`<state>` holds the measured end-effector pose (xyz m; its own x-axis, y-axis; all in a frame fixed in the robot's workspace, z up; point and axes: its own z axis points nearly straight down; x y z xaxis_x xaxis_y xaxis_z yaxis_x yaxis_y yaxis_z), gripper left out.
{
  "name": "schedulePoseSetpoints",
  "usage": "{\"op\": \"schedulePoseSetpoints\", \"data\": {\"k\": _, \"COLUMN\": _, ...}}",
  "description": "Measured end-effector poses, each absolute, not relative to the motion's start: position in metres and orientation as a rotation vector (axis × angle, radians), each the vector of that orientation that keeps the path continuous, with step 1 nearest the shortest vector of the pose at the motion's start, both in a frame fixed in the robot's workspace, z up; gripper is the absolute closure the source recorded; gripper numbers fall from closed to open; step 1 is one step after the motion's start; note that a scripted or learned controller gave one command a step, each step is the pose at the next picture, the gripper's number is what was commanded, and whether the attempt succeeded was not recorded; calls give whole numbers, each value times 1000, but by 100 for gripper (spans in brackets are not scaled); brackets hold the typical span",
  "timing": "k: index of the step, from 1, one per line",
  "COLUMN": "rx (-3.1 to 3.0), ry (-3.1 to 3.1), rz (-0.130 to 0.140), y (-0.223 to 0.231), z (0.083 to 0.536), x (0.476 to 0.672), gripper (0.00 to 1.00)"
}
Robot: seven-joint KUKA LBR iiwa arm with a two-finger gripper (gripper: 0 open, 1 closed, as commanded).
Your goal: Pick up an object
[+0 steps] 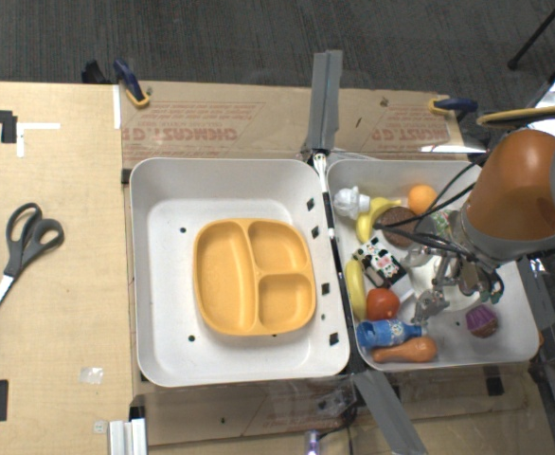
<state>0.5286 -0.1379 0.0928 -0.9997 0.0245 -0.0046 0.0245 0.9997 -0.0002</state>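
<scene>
The gripper (436, 297) hangs low in the right bin (519, 344), its metal fingers (427, 308) pointing down toward the bin floor — whether they are apart or together I cannot tell, and nothing shows between them. Just left of it lies a red tomato (383, 302), and below it a blue bottle (388, 333) touching an orange carrot-like piece (406, 352). A purple piece (482, 322) sits to the gripper's right. Farther up the bin are a black-and-white toy (379, 259), two yellow bananas (371, 218), an orange ball (420, 198) and a white piece (349, 200). The left bin (154, 282) holds a yellow divided plate (255, 276). On the bench at far left lie scissors (20, 249).
</scene>
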Motion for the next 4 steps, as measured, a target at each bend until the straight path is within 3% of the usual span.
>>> {"op": "schedulePoseSetpoints", "data": {"k": 1, "rx": 274, "ry": 3123, "rz": -2, "y": -155, "z": 94, "x": 599, "gripper": 0}}
{"op": "schedulePoseSetpoints", "data": {"k": 2, "rx": 564, "ry": 3091, "rz": -2, "y": -158, "z": 94, "x": 652, "gripper": 0}}
{"op": "schedulePoseSetpoints", "data": {"k": 3, "rx": 544, "ry": 3092, "rz": -1, "y": -223, "z": 112, "x": 617, "gripper": 0}}
{"op": "schedulePoseSetpoints", "data": {"k": 4, "rx": 605, "ry": 3129, "rz": 16, "y": -215, "z": 88, "x": 636, "gripper": 0}}
